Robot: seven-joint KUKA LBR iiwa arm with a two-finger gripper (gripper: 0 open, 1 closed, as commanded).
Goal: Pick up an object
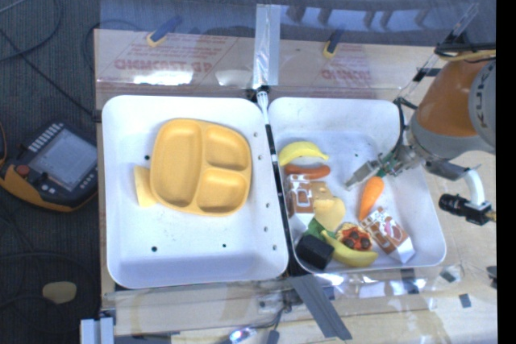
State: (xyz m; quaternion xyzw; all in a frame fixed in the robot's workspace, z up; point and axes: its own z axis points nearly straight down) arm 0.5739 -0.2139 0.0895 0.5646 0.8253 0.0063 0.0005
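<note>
The carrot [370, 196] lies tilted in the right bin [339, 117], at two o'clock from the snack packet [389, 231]. The jaws [364, 172] hover at its eleven o'clock end; whether spread or pressed together, I cannot tell. A yellow divided plate [199, 166] sits in the left bin [121, 254].

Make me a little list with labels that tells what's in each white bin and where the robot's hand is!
left bin: a yellow tray with three compartments, nothing in them
right bin: a heap of toy food along the front and left side
toy food: carrot, two bananas, hot dog, snack packet
black block: front left corner of the right bin
gripper: low over the right bin, just above the carrot's top end
holding anything: nothing seen between its fingers
</note>
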